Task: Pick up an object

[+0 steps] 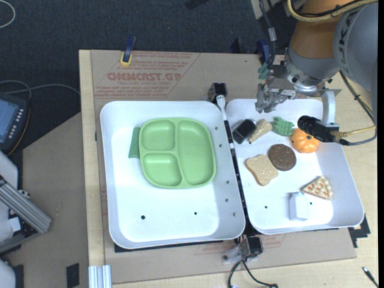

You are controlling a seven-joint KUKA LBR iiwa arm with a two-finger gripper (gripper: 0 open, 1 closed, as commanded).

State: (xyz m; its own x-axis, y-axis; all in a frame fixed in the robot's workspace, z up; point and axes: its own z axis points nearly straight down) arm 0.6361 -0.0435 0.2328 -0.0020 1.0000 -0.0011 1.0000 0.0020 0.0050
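While several small things lie in the right bin (348,179) below the gripper (268,104), none sits between its fingers: a green leafy toy (282,125) just beneath it, a brown round cookie (281,158), a bread slice (261,169) and an orange pumpkin (305,141). How far the gripper stands open I cannot tell. Left of it, the cardboard (150,71) reads "CHEMCAST GP".

Both white bins (114,179) look like smooth, slightly glossy plastic; the green divided plate (177,152) looks matt plastic.
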